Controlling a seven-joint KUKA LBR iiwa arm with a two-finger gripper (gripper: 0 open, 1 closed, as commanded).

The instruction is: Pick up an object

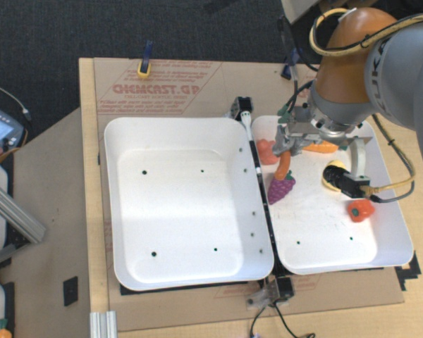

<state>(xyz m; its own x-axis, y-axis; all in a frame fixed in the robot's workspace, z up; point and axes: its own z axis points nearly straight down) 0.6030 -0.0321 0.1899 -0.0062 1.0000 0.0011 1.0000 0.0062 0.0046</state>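
Toys lie in the right bin (324,239), most of them in its far left part under the gripper (287,145). The gripper hangs low over them, and you cannot tell from this angle whether it is apart or closed. Judge them all as light, hollow plastic food: stiff, smooth, apt to skid.

The purple grape bunch (282,188), the bulkiest, lies just beside the bin's left wall. Its bumpy sides should give you the surest hold, taken across the middle. The orange carrot (284,165), touching the bunch's far end and directly below the gripper, is slim, so pinch it across its width at mid-length. The red-orange round piece (361,210), well apart to the right, will likely roll, so squeeze it through the centre.

The grapes look dull violet, the carrot bright orange and the round piece shiny.
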